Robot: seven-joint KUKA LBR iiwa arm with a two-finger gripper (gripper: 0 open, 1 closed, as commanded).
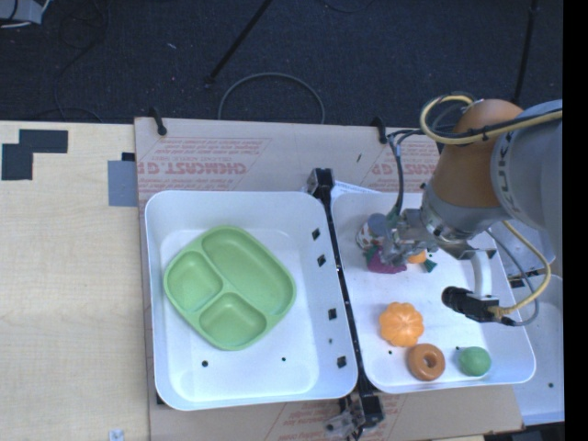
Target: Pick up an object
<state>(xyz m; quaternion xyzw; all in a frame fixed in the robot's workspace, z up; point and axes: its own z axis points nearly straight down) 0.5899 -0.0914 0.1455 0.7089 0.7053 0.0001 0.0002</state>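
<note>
My gripper point(390, 243) is low in the right bin point(524, 361), near its far left part, right over a purple toy point(386, 263) with a small orange piece point(420, 258) beside it. Nearer the front of that bin lie an orange pumpkin-shaped toy point(401, 324), a brown doughnut point(426, 362) and a green round toy point(474, 361). The gripper's body hides the top of the purple toy.
A green three-compartment plate point(230, 287) lies in the left bin point(175, 375). A black divider strip point(336, 283) runs between the bins. The grey arm with its orange band point(478, 168) and cables point(501, 292) hangs over the right bin's far right side.
</note>
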